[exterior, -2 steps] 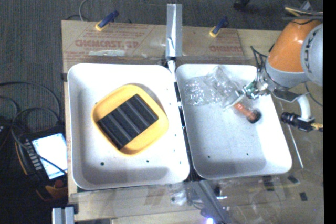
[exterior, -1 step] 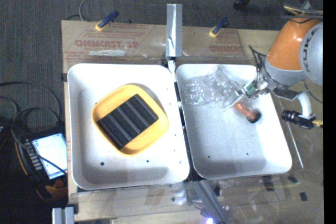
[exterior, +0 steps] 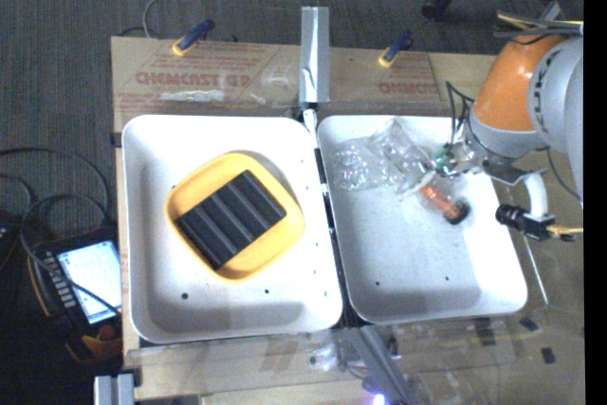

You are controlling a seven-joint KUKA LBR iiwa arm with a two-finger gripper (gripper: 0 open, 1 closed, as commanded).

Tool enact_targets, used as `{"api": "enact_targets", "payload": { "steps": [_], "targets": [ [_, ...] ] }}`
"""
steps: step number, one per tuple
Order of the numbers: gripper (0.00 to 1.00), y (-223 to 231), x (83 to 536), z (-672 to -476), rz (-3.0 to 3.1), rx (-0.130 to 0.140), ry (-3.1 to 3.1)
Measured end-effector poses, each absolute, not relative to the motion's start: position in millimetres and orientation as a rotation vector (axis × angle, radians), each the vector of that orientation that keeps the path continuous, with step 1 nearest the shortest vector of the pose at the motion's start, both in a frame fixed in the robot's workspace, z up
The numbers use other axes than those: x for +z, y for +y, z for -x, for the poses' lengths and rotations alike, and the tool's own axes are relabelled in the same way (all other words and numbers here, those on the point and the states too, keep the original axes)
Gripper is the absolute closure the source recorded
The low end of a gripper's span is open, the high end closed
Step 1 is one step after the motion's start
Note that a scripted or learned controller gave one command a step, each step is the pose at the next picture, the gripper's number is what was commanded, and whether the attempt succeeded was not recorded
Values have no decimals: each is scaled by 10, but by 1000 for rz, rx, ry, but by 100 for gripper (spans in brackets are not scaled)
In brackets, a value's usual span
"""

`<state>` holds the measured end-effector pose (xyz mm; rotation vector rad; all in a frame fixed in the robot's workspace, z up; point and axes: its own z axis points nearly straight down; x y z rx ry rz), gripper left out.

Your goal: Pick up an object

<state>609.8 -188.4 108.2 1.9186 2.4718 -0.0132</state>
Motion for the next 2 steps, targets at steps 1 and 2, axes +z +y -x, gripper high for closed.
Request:
{"api": "enact_targets", "payload": {
  "steps": [1,2],
  "targets": [
    [0,-1995,1079,-6156,-1864,2,2540],
    [0,-2035,1071,-6175,-1813,12,2587]
  ]
}}
